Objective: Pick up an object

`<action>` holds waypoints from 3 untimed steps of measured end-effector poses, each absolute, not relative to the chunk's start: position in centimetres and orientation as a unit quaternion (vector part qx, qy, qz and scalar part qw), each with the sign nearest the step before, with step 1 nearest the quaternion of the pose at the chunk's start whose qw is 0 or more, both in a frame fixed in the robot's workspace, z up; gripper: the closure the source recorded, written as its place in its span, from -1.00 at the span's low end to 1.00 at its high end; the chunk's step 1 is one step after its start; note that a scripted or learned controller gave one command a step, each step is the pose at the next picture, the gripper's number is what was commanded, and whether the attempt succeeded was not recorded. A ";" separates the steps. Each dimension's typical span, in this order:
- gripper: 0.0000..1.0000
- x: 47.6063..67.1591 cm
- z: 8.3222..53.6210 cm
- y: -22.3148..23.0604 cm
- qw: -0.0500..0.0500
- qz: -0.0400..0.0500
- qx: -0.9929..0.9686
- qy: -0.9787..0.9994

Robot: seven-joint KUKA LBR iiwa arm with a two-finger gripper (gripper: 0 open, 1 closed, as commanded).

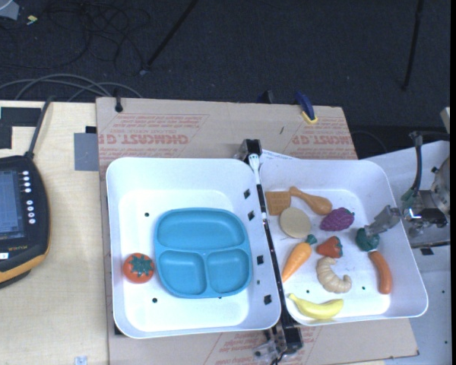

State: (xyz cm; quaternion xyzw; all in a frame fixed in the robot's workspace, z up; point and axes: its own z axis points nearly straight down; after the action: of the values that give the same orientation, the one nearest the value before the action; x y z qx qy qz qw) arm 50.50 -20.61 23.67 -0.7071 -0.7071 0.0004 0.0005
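The end effector (381,220) sits at the right-hand wall of the right shallow white plastic bin (399,299), its grey tip angled down toward a small dark green toy vegetable (365,240), and from where I stand I cannot tell how it is set or whether it has hold of anything. That green piece looks the likeliest target, lying close against the wall with an orange-red toy sausage (381,271) just beside it. My worry is that wall: a descent so near it could clip the rim, or nudge the green piece against the sausage and send it skidding. Everything here is small, rounded and probably slick, so a pinch off-centre could squirt it free. The same bin holds a purple toy grape bunch (337,219), a brown toy drumstick (311,200), a round beige toy disc (295,223), an orange toy carrot (296,258), a small red toy pepper (330,246), a pale curled toy croissant (334,275) and a yellow toy banana (316,307), all near one another. The left white bin (125,181) carries a blue three-compartment plastic plate (202,251), with a red toy tomato (138,267) beside it.
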 end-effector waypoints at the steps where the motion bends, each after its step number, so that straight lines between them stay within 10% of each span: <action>1: 1.00 50.5 24.6 -20.7 0.001 0.000 -0.707 -0.707; 2: 1.00 56.2 42.5 -14.5 -0.008 -0.006 -0.704 -0.710; 3: 1.00 64.5 26.0 -14.7 0.005 0.003 -0.705 -0.709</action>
State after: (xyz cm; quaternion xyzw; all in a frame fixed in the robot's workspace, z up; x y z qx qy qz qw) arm 64.45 -14.68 25.98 -0.7055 -0.7087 0.0035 0.0052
